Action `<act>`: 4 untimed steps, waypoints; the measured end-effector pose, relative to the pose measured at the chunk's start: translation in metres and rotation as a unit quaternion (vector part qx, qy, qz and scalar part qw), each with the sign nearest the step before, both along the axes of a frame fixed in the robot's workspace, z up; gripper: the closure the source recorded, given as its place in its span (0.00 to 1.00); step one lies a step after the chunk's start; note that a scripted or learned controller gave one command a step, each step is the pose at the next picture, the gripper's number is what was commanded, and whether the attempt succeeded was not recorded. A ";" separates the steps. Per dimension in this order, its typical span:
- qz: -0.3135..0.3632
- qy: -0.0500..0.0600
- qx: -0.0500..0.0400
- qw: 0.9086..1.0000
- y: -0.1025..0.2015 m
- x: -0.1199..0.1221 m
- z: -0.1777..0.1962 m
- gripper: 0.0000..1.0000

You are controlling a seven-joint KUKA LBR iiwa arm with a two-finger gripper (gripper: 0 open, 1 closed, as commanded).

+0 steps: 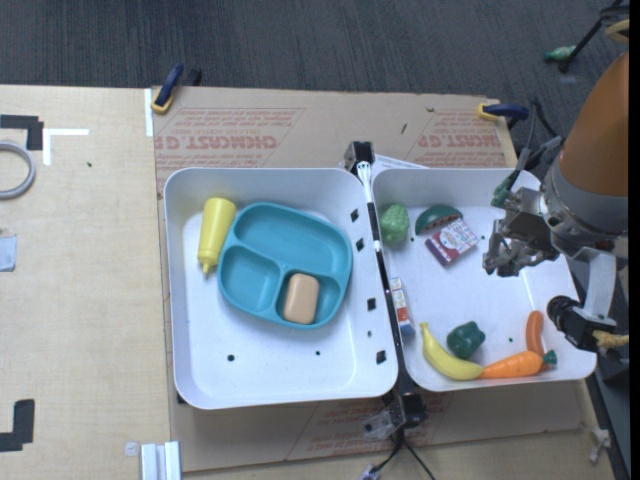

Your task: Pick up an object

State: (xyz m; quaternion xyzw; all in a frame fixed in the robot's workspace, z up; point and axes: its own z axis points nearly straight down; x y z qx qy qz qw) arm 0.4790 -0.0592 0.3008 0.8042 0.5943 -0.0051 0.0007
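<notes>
Tray and bottle lie in the left bin; banana and carrot in the right bin.

A dark grey carpeted floor ran across the top of the view, beyond the far edge of the table. The table was of pale wood, with black tape marks and a strip of white tape near its left side. A brown cardboard sheet printed with red lettering lay flat on it, held at its far corners by yellow and blue clamps. The light was even, with soft shadows.
</notes>
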 end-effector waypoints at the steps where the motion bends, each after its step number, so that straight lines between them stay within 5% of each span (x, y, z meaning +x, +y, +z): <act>1: 0.001 0.000 -0.001 1.000 0.000 0.000 0.009 1.00; 4: 0.006 0.002 -0.003 1.000 -0.001 0.002 0.036 1.00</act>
